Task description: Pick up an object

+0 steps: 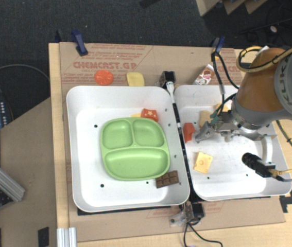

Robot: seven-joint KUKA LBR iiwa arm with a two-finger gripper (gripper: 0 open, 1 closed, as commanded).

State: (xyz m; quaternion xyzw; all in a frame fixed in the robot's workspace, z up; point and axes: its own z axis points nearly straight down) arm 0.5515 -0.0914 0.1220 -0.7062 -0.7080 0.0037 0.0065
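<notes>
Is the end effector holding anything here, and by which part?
Cannot be told: the end effector sits in the right bin beside a red piece, grip unclear.

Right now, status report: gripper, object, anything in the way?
Gripper over right bin, grip unclear. Yellow cheese piece lies loose near it; red piece near the wall facing the other bin. Nothing on top of either.

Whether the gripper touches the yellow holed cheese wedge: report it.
Apart. The camera view shows bare white bin floor between the gripper and the yellow cheese wedge.
</notes>
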